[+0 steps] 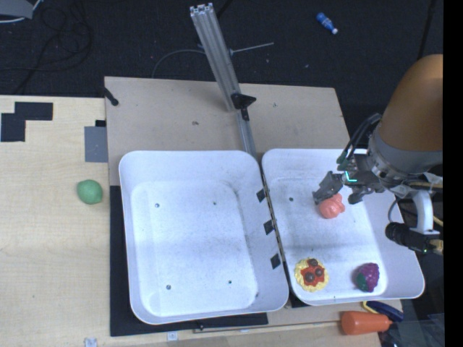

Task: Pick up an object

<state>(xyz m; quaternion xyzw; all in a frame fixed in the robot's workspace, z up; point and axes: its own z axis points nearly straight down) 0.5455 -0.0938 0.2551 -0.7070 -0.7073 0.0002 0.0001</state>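
In the right bin lies a small salmon-pink lump, near the middle. My gripper hangs just above it and slightly to its right, fingers spread and open. The left finger is right over the lump's top edge; whether it touches is unclear. Nothing sits between the fingers. A yellow toy with red spots and a purple bunch of grapes rest at the bin's front edge.
The left bin sits beside the right one, with black clips along the shared rim. A green ball lies on the bench at far left. An orange carrot-like toy lies outside the front right. A metal rail slants in from behind.
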